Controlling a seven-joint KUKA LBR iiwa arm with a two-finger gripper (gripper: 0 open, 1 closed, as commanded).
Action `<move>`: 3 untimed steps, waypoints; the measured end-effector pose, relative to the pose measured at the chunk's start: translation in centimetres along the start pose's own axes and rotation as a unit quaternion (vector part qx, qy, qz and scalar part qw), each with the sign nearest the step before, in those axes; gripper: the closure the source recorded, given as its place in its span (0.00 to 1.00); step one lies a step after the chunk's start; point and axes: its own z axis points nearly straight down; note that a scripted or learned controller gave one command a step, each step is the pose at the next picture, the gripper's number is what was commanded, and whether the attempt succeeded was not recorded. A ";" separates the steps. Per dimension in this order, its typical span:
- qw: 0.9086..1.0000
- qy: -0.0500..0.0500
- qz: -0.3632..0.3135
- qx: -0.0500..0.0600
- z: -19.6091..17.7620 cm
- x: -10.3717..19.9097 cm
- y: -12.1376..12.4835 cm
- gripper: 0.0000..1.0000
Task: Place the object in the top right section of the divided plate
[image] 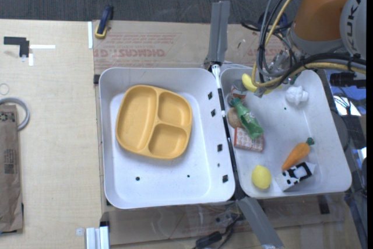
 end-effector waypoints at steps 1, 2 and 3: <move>0.956 0.001 0.293 0.002 0.1 5.2 2.2 1.00; 0.897 0.002 0.441 0.003 0.1 11.0 5.6 1.00; 0.913 0.001 0.408 0.003 -5.2 13.8 6.8 1.00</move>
